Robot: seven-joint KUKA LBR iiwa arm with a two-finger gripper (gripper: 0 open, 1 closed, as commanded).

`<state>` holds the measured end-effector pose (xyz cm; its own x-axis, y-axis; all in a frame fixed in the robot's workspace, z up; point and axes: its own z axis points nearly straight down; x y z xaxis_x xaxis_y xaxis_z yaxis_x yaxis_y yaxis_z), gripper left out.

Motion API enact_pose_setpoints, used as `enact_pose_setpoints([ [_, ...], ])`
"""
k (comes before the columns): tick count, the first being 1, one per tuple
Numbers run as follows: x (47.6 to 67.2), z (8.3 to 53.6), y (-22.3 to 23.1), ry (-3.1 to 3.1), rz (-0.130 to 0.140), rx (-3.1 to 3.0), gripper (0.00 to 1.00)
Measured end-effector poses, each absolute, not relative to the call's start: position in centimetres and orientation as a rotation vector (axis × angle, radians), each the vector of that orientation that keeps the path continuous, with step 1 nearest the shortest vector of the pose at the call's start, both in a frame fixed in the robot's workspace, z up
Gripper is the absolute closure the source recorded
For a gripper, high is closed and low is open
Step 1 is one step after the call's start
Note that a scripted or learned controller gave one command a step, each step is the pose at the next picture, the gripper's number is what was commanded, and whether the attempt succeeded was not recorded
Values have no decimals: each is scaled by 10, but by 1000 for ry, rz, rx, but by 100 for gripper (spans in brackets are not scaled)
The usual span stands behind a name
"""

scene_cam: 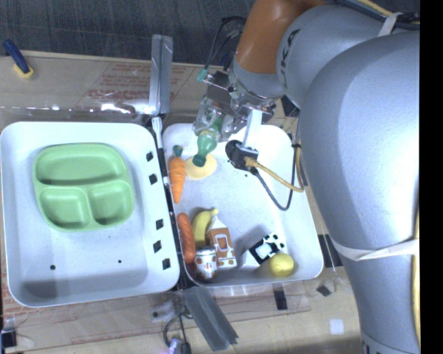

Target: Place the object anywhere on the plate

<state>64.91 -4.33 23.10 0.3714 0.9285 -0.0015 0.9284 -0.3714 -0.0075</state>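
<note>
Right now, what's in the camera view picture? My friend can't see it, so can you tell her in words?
A big grey robot arm reaches from the right, its gripper low over the right bin, just above a green toy bottle. That bin also holds a toy carrot, banana and lemon. The left bin holds a green plate.

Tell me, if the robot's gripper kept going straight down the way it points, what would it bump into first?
Probably the green toy bottle right below the gripper, standing on a yellowish disc beside the carrot. Depth is hard to judge.
</note>
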Motion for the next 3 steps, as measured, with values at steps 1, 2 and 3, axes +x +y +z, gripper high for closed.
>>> enact_pose_setpoints([
  [1, 597, 314, -72, -2181, 1, -2263, 100],
  [2, 563, 244, -23, -2375, 4, -2053, 100],
  [3, 539, 228, 98, -2590, 3, -1776, 100],
])
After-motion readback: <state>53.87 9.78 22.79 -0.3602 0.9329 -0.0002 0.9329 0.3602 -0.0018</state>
